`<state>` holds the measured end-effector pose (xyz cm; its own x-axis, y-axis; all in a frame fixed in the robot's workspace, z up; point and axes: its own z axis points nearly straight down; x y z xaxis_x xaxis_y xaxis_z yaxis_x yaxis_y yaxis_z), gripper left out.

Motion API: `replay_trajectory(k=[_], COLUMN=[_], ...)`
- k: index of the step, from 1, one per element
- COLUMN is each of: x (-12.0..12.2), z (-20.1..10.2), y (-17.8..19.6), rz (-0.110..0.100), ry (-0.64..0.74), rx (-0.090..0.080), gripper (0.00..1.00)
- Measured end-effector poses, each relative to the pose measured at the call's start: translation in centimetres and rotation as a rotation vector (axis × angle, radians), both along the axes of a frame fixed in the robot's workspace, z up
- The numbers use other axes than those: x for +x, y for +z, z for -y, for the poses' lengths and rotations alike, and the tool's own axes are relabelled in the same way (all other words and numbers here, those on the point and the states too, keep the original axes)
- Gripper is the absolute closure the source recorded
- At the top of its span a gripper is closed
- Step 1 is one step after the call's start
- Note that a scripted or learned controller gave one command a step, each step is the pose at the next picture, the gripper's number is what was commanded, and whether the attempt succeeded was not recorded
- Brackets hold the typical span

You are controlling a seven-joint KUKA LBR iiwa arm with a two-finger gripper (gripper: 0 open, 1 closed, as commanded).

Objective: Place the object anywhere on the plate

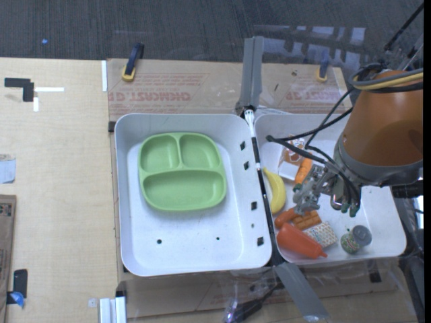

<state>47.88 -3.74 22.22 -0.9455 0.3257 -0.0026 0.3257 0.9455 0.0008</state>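
Note:
A green divided plate (182, 171) lies in the left white bin (195, 251), towards its back left. My gripper (307, 198) hangs low over the pile of toy food in the right bin (387, 231). It is just above some orange pieces (301, 217) and right of a yellow banana (273, 189). A red pepper (300, 241) lies in front of it and an orange carrot (304, 169) behind it. I see nothing clearly held between the fingers.
A beige ridged block (322, 234), a speckled ball (350, 245) and a small grey round piece (361, 234) lie at the right bin's front. A white and orange packet (290, 161) lies at the back. A ridge (258, 180) divides the two bins.

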Motion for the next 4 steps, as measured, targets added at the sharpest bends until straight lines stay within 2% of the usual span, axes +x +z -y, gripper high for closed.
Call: replay_trajectory(k=[1, 2, 3, 4], x=[3.4, 5.9, 5.7, 0.9], z=[0.3, 2.8, 3.6, 3.4], y=[3.5, 1.7, 2.7, -3.1], rz=[0.000, 0.000, 0.000, -0.003], ry=[0.287, 0.122, -0.047, 0.221], rx=[-0.001, 0.000, 0.000, 0.000], gripper=[1.00, 1.00, 1.00, 1.00])
